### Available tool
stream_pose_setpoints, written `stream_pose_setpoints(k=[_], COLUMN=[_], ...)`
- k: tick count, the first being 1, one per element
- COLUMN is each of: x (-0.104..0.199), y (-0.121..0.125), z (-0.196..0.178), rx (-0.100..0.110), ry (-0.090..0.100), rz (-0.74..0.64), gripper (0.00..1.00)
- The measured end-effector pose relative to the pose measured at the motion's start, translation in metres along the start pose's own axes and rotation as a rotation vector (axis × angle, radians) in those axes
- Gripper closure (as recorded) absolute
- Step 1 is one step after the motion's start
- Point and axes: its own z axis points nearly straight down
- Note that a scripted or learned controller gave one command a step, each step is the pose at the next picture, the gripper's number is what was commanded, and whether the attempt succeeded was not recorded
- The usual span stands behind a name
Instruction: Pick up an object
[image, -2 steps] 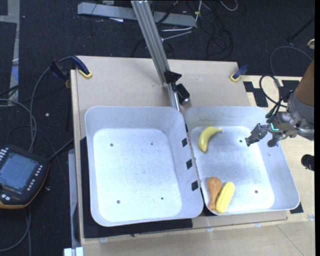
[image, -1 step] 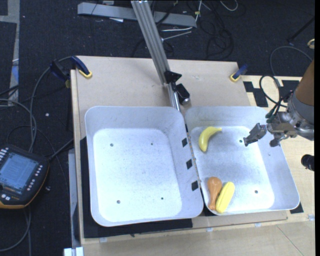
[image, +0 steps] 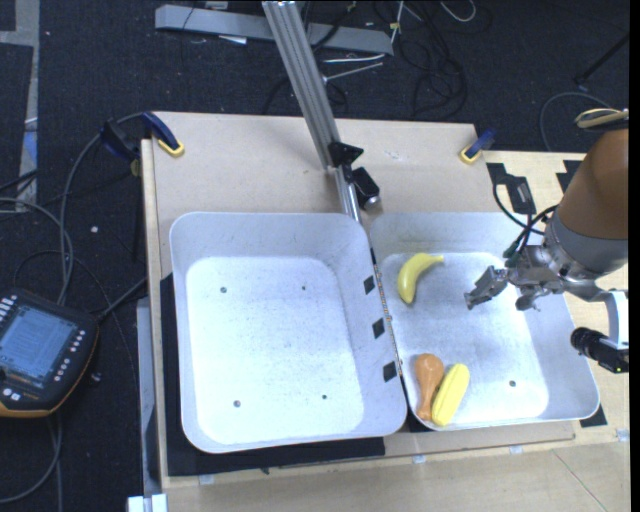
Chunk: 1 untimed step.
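Near edge of the tabletop (image: 300, 170): bare wood strip showing below both bins.

Right bin (image: 560, 400), near left corner: corn cob (image: 450, 393), yellow, lying at a slant, touching a chicken drumstick (image: 429, 378), orange-brown, just to its left. Both close against the bin's near wall. Neither touched by the gripper.

Left bin (image: 200, 250): white, shallow, speckled floor, a few dark dots toward the corners. Shares a rim line with the right bin; small black tabs along that join.

Mid right bin: gripper (image: 487, 287) hanging over the bin floor, pointing left, well apart from corn cob and drumstick. Jaws look parted, nothing seen between them. Grey wrist behind, orange band (image: 600, 190) above it at the view's right edge, cables trailing off the wrist.

Far left part of right bin: banana (image: 414, 273), yellow, curved, lying on the floor near the join between bins. Left of the gripper, near but not touching.

Beyond the bins: slanted metal pole (image: 310, 90) running up from the join toward the top of the view, black clamp at its foot. Yellow corner clamps on the tabletop's far corners. Off the tabletop at left, on dark carpet: handheld control pendant (image: 35, 350) with a lit screen, cables looping around.
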Motion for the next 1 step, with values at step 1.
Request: stream_pose_setpoints(k=[1], x=[-0.0041], y=[0.0022], z=[0.0435], rx=[-0.002], ry=[0.000], rz=[0.001], gripper=[0.00])
